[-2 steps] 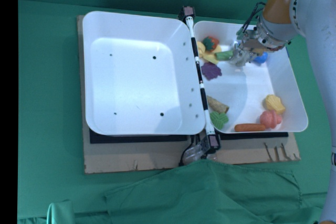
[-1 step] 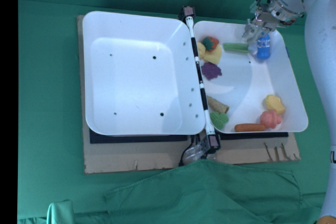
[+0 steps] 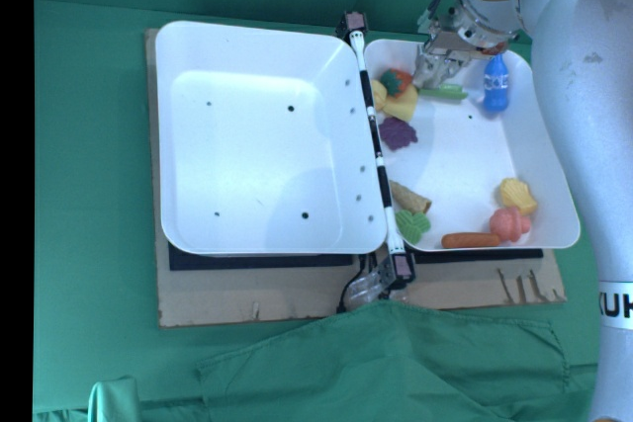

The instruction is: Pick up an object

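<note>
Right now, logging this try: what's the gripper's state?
Gripper: down in the right bin by the green stick; open or shut cannot be told.

Robot lab test rig.
Green-draped table (image 3: 89, 163), two white bins (image 3: 257, 138) on cardboard (image 3: 208, 296), toy food (image 3: 516, 196).
</note>
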Controlling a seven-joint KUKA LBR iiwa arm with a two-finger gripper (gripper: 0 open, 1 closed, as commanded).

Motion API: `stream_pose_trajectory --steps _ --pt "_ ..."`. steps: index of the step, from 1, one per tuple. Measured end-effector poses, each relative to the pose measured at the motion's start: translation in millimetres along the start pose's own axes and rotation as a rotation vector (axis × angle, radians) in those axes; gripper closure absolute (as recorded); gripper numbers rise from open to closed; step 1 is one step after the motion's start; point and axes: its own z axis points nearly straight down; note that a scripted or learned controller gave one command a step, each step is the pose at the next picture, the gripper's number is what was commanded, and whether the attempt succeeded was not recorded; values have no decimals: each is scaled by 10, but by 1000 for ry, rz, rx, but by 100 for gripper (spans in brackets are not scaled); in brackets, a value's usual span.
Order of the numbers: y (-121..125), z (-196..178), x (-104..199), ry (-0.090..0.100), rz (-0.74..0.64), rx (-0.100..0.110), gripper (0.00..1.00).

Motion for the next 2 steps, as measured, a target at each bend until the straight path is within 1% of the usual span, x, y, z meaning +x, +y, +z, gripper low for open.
stream_pose_trajectory --steps 1,2 --pt "-432 -102 -583 10 9 -1 100" --pt "-806 -1056 -865 7 7 -13 100"
